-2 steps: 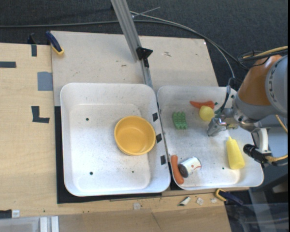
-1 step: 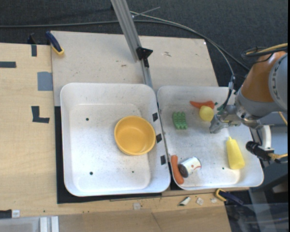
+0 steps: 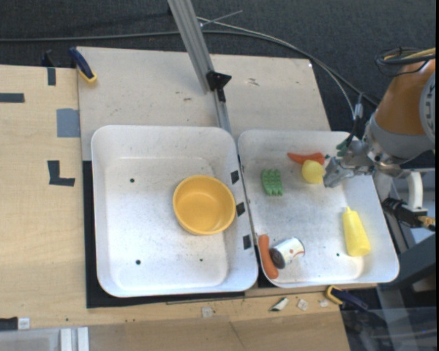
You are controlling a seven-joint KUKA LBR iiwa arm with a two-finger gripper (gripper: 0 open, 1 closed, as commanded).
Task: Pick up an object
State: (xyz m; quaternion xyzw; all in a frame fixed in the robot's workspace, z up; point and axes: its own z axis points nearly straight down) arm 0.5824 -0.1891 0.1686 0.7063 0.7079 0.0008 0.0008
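Note:
My gripper point(image 3: 331, 172) hangs over the right bin point(image 3: 318, 218) near its far right side, just right of a small yellow ball-like object point(image 3: 312, 171). An orange carrot-like piece point(image 3: 305, 156) lies just behind that yellow object. A green ridged block point(image 3: 272, 182) sits left of them. A yellow corn-shaped object point(image 3: 355, 231) lies near the bin's right wall. At the bin's front left are a second orange carrot point(image 3: 266, 256) and a small white-and-dark cup-like item point(image 3: 287, 251). I see nothing clearly held.
The left bin point(image 3: 124, 218) holds a yellow bowl point(image 3: 203, 205). A grey metal post point(image 3: 197, 42) slants down to the bins' shared far edge. Cables run across the dark floor behind. A blue-yellow clamp point(image 3: 83, 64) sits at the board's far left corner.

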